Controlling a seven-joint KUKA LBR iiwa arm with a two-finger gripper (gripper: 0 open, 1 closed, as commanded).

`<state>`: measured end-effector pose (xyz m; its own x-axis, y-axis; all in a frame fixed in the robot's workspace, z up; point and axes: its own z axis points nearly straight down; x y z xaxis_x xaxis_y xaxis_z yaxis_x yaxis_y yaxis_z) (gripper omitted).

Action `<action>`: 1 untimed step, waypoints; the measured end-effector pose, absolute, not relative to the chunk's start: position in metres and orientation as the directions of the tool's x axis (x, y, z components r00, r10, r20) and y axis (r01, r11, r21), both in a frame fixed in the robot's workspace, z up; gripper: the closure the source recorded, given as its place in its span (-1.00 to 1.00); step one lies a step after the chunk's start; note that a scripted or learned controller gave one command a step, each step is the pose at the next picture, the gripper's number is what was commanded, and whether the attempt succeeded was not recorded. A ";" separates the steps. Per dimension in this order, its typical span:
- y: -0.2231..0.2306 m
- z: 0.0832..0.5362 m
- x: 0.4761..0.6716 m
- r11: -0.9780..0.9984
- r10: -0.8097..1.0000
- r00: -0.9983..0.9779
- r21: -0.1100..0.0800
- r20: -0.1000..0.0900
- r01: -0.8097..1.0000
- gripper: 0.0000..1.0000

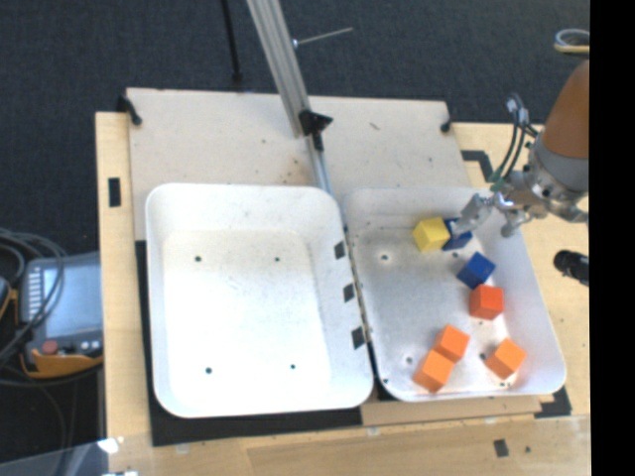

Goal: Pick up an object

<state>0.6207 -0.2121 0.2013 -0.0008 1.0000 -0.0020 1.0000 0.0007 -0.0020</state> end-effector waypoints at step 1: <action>-0.207 0.157 0.625 0.004 1.000 -0.004 -0.003 -0.001 1.000 -1.00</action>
